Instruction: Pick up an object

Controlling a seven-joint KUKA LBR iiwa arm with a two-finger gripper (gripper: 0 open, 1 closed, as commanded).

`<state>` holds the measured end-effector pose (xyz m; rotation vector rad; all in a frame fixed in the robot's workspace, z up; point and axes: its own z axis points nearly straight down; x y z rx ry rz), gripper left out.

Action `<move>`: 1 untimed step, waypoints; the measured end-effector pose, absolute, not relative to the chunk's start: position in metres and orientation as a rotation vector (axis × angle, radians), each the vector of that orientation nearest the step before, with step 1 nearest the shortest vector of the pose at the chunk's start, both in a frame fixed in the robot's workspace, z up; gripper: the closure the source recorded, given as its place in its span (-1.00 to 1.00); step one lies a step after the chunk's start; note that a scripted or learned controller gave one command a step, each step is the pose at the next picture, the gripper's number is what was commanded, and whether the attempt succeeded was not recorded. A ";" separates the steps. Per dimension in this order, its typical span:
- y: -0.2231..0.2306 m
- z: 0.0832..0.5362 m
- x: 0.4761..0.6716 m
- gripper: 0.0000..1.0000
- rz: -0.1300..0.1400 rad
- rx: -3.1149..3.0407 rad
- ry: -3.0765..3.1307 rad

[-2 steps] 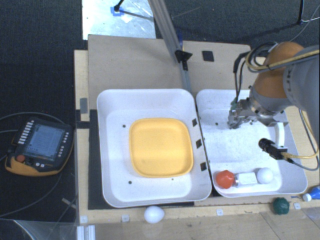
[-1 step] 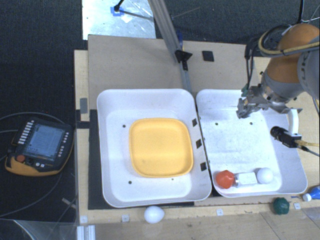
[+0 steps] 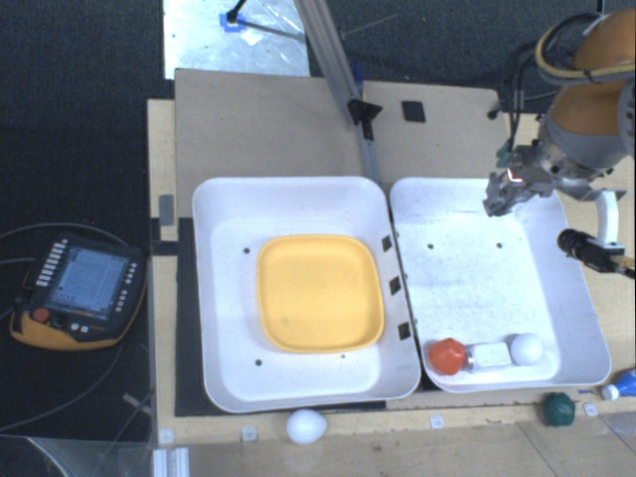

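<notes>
In the right bin (image 3: pixel 497 266), along its near edge, lie an orange-red ball (image 3: pixel 447 356), a small white block (image 3: pixel 489 355) and a white ball (image 3: pixel 526 348). My gripper (image 3: pixel 499 199) hangs over the far right part of that bin, well away from these three objects. Nothing shows between its fingers. A yellow square plate (image 3: pixel 320 292) rests in the middle of the left bin (image 3: pixel 224 266).
A white egg-shaped object (image 3: pixel 306 425) lies on the bench in front of the left bin. A dark green ball (image 3: pixel 558 408) sits at the front right corner of the bench. A teach pendant (image 3: pixel 78 297) lies on the floor at the left. A slanted metal pole (image 3: pixel 333 53) stands behind the bins.
</notes>
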<state>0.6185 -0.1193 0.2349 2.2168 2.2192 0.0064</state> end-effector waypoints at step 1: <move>-0.119 0.288 0.619 1.00 0.005 2.218 2.219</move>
